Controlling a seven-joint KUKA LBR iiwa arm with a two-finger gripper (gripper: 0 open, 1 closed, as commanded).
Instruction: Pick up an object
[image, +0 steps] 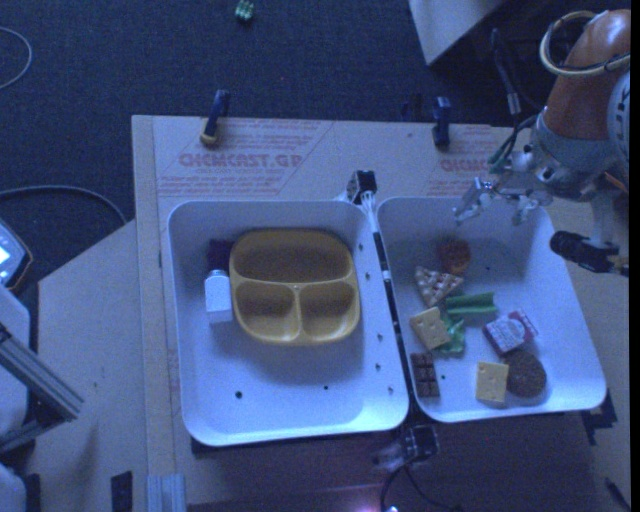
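Hovering over the right bin (560, 290), end effector (497, 205) spread wide, gripping nothing, above the pizza slice (436, 284).

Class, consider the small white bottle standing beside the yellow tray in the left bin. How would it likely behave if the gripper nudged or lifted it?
The white bottle stands upright and taller than wide, so a sideways nudge would probably tip it. It looks like small rigid toy plastic, likely light. Its smooth sides might slip between fingers.

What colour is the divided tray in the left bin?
Yellow; the divided tray shows best in the camera view.
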